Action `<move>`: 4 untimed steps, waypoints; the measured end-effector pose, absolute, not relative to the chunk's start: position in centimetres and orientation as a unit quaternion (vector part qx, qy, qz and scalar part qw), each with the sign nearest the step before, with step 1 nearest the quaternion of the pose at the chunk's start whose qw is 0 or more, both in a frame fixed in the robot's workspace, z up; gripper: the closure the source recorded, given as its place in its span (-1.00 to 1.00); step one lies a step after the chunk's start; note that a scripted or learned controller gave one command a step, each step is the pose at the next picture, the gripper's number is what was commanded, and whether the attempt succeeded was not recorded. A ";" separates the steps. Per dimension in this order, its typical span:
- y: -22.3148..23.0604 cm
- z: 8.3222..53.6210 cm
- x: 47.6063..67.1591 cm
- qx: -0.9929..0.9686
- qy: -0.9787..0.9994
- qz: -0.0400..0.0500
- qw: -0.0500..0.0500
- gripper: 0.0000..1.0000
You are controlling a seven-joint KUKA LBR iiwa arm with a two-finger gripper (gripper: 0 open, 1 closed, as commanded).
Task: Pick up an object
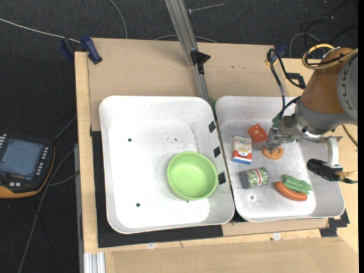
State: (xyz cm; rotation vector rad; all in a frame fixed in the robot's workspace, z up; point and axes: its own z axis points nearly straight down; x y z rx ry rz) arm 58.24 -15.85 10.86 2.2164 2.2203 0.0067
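Two bins on the bench, and everything worth grabbing is bunched in the right bin [327, 206], so that's where I'm parked. My gripper [277, 144] sits low, right over a small flat orange piece [273, 152] near the bin's middle, since it's the closest thing under my wrist. It looks thin, roundish and plasticky. Honestly can't tell how my grip stands from this angle. A red toy [257, 132] is just to its left, with a small carton [242, 150] beyond that. Nearer sit a can [254, 178] and a carrot thing [292, 189]. The green bowl [192, 176] has the left bin [142, 118] to itself.
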 end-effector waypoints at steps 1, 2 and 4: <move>-16.1 17.1 57.9 0.707 0.707 0.002 0.002 1.00; -15.9 21.4 58.1 0.707 0.707 0.001 0.002 1.00; -11.7 26.0 58.0 0.706 0.709 0.001 0.000 1.00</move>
